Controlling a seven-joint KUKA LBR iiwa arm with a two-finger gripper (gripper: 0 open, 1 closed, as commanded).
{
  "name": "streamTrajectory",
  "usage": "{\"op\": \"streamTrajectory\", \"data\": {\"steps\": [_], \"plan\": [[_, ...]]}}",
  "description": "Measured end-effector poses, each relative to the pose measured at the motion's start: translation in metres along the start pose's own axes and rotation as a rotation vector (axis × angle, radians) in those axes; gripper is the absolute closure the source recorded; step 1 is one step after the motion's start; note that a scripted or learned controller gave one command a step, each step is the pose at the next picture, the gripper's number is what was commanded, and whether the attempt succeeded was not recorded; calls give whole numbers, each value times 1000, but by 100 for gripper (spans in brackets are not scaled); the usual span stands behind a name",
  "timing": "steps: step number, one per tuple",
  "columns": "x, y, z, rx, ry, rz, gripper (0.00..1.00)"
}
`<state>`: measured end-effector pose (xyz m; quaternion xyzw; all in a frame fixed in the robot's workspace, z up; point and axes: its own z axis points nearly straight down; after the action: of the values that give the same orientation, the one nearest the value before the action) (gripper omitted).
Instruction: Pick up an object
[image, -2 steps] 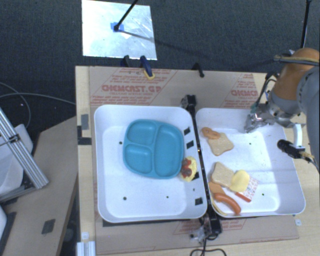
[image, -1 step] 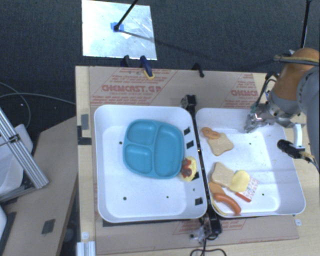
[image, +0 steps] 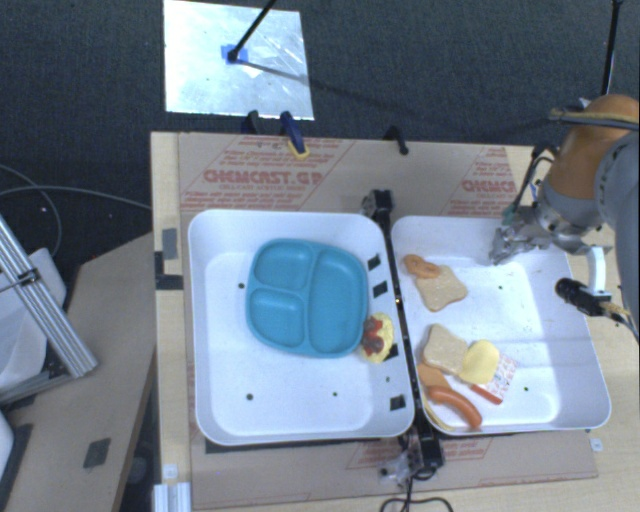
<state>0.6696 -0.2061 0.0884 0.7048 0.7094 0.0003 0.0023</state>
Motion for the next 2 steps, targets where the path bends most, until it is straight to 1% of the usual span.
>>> {"op": "streamTrajectory", "data": {"steps": [2], "plan": [[1, 0, 3, 0, 0, 1, 100]]}}
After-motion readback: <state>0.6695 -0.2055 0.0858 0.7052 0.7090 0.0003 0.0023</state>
